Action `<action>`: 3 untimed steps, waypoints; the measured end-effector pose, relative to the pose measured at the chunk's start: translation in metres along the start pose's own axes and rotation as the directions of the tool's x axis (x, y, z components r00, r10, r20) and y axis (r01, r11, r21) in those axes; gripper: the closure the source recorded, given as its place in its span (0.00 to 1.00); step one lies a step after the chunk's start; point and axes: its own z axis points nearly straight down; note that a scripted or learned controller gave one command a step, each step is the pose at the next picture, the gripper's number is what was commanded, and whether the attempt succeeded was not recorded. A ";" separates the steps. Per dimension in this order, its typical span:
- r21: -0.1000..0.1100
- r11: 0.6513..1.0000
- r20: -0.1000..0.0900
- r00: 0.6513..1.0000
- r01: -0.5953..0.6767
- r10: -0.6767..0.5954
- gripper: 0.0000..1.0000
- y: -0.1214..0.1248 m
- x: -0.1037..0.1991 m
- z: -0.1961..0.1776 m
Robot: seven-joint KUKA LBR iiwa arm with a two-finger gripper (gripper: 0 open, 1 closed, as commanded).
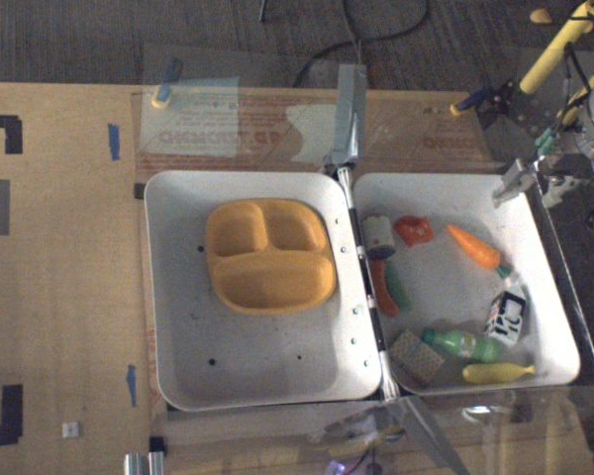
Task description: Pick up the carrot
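**Carrot lying flat in the right bin**

The carrot (474, 247) – orange, tapered, with a small green stub at its lower-right end – lies on its side, slanting diagonally, down and left of the fingers (520, 179) and apart from them.

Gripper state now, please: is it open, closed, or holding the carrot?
Gripper: cannot be told; it sits at the right bin's far right corner. The carrot lies in that bin, not held.

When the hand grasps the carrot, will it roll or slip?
The carrot looks rigid and smooth, probably a light plastic toy, so it may slip. Its round, tapered body lies flat on the right bin floor; pushed sideways, it would likely roll in an arc.
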 end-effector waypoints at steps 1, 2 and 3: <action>0.000 1.000 0.001 1.000 0.018 -0.018 0.00 0.055 -0.014 -0.010; 0.010 0.993 -0.015 0.992 0.122 -0.122 0.00 0.054 -0.007 0.153; -0.001 0.992 -0.003 0.992 0.125 -0.125 1.00 0.057 -0.009 0.140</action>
